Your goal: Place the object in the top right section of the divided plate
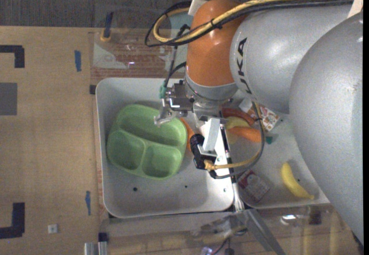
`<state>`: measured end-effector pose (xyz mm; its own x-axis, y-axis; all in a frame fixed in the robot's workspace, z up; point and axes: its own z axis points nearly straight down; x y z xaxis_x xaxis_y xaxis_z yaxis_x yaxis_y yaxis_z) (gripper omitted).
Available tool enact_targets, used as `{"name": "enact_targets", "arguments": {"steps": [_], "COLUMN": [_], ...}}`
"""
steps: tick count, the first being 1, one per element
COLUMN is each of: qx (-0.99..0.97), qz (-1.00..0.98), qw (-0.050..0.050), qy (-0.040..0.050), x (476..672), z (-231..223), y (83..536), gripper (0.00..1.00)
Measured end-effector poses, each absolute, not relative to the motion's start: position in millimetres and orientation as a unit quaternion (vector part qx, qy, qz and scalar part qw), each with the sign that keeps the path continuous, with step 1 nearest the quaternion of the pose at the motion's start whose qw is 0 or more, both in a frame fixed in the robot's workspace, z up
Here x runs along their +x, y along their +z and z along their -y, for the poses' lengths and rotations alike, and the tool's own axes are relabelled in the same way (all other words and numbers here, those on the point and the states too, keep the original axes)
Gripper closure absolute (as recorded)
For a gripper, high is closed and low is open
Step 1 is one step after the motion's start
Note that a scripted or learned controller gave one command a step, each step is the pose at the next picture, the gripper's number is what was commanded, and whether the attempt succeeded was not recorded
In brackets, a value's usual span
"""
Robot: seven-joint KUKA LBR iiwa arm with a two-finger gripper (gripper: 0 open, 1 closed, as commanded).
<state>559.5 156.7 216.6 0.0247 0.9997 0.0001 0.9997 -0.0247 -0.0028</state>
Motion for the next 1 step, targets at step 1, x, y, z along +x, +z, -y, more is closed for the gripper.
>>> {"name": "enact_targets", "arguments": {"steps": [1], "qx": [-0.779], "qz": [0.627], "qw": [0.0], "qy": [0.0], "x": [635.7], "z": [-189.4], "y": [199.8], "gripper": [0.0]}}
